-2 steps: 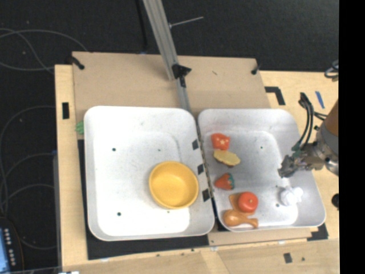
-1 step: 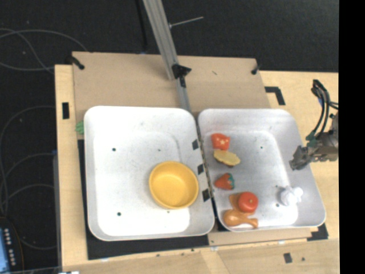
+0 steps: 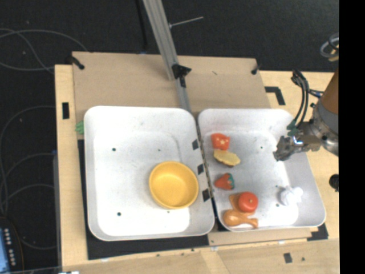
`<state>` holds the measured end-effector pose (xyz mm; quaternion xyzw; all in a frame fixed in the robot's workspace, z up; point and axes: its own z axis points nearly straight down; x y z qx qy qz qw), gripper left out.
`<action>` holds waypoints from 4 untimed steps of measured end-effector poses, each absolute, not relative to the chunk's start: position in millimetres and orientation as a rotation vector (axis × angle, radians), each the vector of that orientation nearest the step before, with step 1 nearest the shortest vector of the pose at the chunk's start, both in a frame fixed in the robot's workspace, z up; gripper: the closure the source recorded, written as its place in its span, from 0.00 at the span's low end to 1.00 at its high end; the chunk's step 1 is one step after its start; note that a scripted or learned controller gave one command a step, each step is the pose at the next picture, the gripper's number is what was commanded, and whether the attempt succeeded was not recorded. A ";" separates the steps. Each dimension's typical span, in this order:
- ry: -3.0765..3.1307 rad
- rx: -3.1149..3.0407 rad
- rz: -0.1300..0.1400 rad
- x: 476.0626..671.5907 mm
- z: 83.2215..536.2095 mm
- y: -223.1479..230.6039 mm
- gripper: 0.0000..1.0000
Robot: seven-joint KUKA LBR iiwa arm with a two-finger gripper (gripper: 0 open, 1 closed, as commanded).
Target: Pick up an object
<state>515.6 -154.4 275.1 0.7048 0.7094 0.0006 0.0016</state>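
The right bin (image 3: 251,121) holds a small red and orange piece (image 3: 220,141), a pale yellow flat piece (image 3: 227,158), a red strawberry-like piece (image 3: 224,181), a red tomato (image 3: 247,201), an orange pear-shaped piece (image 3: 238,218) and a small white object (image 3: 289,196). A yellow bowl (image 3: 173,185) sits in the left bin (image 3: 114,130). My gripper (image 3: 283,150) hangs over the right bin's right side, above and apart from the white object, with nothing seen in it.
A metal pole (image 3: 162,36) slants up from the back edge between the bins. Cables (image 3: 301,93) run beside the arm at the right. The wooden bench (image 3: 142,79) surrounds both bins.
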 end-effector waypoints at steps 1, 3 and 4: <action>2.228 2.215 -0.001 538.1 260.3 -109.4 1.00; 2.230 2.212 0.004 572.1 252.6 -10.9 1.00; 2.226 2.218 0.000 596.9 259.6 36.5 1.00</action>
